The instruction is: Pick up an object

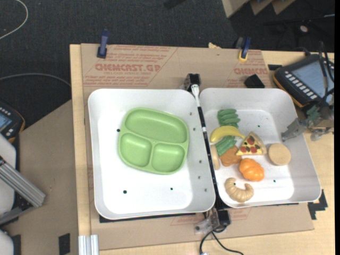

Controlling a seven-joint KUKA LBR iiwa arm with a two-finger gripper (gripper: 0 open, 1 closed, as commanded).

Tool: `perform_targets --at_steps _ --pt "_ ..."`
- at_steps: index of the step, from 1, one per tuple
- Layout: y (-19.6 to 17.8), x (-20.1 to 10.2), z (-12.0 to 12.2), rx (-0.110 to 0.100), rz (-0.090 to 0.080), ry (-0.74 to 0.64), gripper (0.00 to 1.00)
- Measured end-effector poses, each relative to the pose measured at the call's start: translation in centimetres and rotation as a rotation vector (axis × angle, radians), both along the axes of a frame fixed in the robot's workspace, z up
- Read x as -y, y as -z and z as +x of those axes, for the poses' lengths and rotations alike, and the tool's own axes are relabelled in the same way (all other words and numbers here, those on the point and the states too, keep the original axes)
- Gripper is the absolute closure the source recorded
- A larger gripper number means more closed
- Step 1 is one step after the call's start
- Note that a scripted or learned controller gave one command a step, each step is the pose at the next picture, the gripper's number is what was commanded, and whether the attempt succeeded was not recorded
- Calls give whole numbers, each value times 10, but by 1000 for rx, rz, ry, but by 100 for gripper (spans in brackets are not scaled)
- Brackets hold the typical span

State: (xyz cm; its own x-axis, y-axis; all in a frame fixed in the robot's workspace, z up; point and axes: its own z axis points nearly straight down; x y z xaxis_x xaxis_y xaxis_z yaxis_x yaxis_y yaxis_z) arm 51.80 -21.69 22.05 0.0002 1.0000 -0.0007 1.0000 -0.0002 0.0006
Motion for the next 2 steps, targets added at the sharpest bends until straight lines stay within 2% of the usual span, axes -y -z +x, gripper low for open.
perform_targets --at_steps 1,2 --pt "-34 -63 -40 -2 4 -4 0" --pt "78 -103 -41 -12 6 -4 0"
